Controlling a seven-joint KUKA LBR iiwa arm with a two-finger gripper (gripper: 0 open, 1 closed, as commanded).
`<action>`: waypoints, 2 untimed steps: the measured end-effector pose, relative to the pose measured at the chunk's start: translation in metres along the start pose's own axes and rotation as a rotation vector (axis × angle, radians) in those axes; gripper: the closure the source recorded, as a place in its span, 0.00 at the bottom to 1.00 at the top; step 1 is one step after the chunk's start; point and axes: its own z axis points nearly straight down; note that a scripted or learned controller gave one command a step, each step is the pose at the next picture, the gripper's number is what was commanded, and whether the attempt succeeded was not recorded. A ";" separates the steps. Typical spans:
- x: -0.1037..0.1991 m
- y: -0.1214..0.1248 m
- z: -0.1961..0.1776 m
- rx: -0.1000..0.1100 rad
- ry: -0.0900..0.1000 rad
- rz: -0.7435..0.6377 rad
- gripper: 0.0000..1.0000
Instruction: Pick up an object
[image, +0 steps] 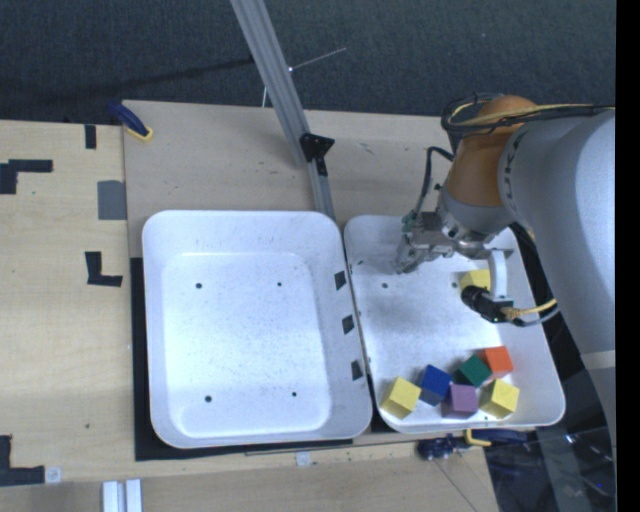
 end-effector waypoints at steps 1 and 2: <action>0.010 -0.001 -0.048 -0.006 0.000 0.000 1.00; 0.001 0.004 -0.102 -0.008 -0.001 0.001 1.00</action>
